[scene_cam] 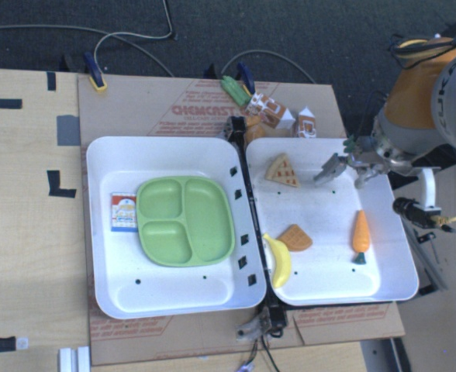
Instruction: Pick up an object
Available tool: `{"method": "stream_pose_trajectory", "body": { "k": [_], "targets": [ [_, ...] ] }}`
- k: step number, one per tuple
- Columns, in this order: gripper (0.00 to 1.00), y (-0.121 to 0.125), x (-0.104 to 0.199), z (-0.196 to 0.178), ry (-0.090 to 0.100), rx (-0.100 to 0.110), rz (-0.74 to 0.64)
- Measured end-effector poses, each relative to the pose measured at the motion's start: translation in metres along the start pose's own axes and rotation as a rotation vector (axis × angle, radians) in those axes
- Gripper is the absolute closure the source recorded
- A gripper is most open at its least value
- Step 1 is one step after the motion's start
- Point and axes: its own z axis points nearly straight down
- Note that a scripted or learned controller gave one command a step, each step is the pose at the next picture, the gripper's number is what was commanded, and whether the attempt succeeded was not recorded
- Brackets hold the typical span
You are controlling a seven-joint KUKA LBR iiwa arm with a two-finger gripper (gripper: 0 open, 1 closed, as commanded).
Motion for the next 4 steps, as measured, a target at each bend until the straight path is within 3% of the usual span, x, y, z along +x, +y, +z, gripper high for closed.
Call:
{"method": "stream_pose_trajectory", "body": {
  "k": [1,2,4],
  "targets": [
    [0.00,0.029,0.058,0.063,0.001,0.001,0.000],
    [0.00,0.071,0.064,0.100,-0.001,-0.003,-0.001],
    [0.00,0.071,0.067,0.100,-0.002,-0.002,-0.001]
  ]
}}
